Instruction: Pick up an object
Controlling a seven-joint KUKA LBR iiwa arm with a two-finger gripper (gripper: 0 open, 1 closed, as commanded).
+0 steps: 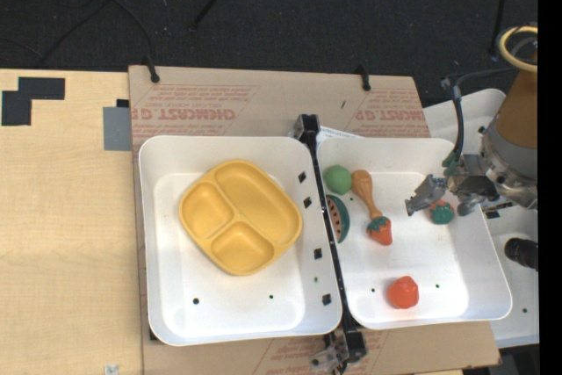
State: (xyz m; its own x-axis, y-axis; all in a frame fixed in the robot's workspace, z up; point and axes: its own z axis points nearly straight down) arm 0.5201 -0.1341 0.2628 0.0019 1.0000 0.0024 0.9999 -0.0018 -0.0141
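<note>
Okay, starting at the near edge of the right bin (492, 299): I've got a red-orange ball (403, 292) sitting alone, well apart from everything else, so it's an easy candidate. Moving up, a small strawberry-like piece (379, 230) lies at the end of a tan drumstick-shaped toy (365, 191), and a green ball (337, 179) rests just beside that toy's far end, close to the divider. A watermelon slice (337, 218) leans against the divider wall. Over in the left bin (158, 277), the yellow divided plate (240, 216) lies flat at an angle. Now my hand (442, 199), coming in from the right: it's low over a small teal object (442, 212) by the bin's right side. One dark finger juts left; I can't tell how far it's spread or whether the teal piece is actually gripped. My read: that's the target, grasp unconfirmed.
</note>
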